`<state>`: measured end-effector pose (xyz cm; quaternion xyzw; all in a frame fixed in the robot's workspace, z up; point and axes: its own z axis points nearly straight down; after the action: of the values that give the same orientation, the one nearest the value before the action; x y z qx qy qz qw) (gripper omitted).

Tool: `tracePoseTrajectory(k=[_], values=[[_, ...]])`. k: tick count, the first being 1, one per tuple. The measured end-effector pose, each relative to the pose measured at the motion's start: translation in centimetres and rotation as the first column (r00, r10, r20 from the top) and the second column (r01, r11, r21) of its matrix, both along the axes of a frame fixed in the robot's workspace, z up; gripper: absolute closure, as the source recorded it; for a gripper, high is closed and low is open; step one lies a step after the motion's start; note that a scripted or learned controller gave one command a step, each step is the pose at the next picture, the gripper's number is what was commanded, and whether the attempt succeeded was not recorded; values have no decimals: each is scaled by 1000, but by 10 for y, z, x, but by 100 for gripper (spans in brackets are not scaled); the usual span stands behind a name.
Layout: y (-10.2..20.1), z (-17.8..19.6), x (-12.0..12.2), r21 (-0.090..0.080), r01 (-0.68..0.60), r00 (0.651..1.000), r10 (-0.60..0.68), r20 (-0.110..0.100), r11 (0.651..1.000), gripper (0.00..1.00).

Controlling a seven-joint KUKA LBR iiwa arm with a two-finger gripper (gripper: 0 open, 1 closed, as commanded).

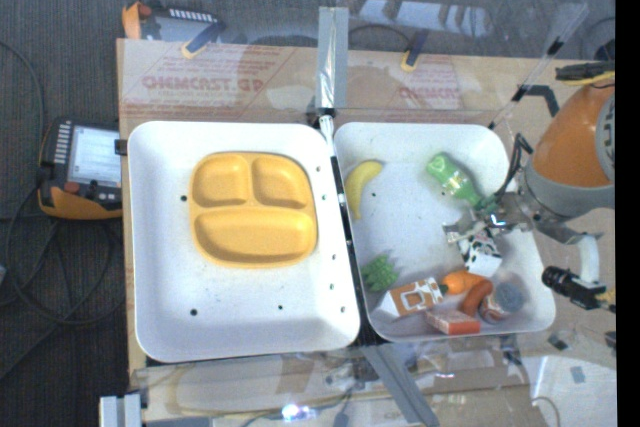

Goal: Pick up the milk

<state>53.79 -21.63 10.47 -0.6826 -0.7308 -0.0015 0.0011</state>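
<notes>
The milk (484,259) is a small white carton with black patches, lying in the right bin (400,143) near its right wall. My gripper (478,233) hangs right over the carton's upper end, reaching in from the right below the grey wrist and orange band (572,147). The gripper's dark parts overlap the carton's top, so whether they touch it is unclear. The carton seems to rest on the bin floor.
A green bottle (452,177) lies just behind the gripper and a banana (362,181) at the bin's left. An orange carton (415,296), a carrot (468,286), a red box (455,322), a grey can (510,297) and a green sprig (380,271) crowd the front. The left bin (160,315) bears a yellow tray (254,208).
</notes>
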Motion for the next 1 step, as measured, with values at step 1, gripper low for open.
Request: tracePoseTrajectory(k=[1], values=[[64,102,-18,-3,-81,997,81,-2,997,100]])
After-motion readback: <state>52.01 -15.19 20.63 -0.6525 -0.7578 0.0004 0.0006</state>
